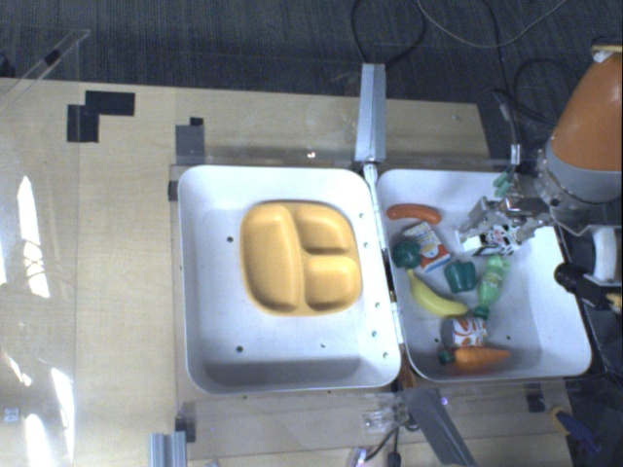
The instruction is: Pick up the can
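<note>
The can (467, 332), white and red with a grey top, lies near the front of the right bin (545, 353), just behind a carrot (474, 358). My gripper (494, 224) hangs over the back right part of that bin, under the grey arm with its orange band (594, 115). It is well behind the can and apart from it, above the top of a green bottle (492, 280). A small black and white patch shows at the gripper's tip; I cannot make out what it is.
The right bin also holds a sausage (414, 212), a small carton (426, 241), a teal piece (404, 254), a green cup (460, 275) and a banana (435, 298). A yellow divided tray (300, 257) lies in the left bin (209, 339).
</note>
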### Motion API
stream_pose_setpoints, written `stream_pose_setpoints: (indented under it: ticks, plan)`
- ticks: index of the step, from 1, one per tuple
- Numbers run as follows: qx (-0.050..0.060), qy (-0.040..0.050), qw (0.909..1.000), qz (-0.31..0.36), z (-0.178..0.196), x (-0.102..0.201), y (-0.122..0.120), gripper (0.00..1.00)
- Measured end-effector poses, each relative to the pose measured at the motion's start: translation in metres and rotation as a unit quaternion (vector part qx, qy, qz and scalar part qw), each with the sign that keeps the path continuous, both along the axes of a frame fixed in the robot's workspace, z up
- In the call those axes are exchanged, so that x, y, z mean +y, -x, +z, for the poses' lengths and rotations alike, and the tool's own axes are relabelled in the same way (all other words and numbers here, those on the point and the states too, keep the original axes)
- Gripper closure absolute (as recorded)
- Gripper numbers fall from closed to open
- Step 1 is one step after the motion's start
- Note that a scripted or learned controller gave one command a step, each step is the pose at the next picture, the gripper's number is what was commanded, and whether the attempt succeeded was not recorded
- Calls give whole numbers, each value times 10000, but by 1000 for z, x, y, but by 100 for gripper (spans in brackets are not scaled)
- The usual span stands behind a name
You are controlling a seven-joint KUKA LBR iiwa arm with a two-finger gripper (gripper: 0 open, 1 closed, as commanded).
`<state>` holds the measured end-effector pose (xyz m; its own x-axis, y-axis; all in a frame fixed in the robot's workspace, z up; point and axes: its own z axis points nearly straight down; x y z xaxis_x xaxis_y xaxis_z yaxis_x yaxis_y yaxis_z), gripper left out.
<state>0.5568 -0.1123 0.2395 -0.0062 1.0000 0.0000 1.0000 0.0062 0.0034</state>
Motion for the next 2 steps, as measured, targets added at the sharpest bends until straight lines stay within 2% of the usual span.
stream_pose_setpoints:
  ticks: [1,2]
  plan:
    - [-90,17,9998,-190,-136,-29,-20,0]
    - [189,-92,9994,-263,-138,-54,-109,0]
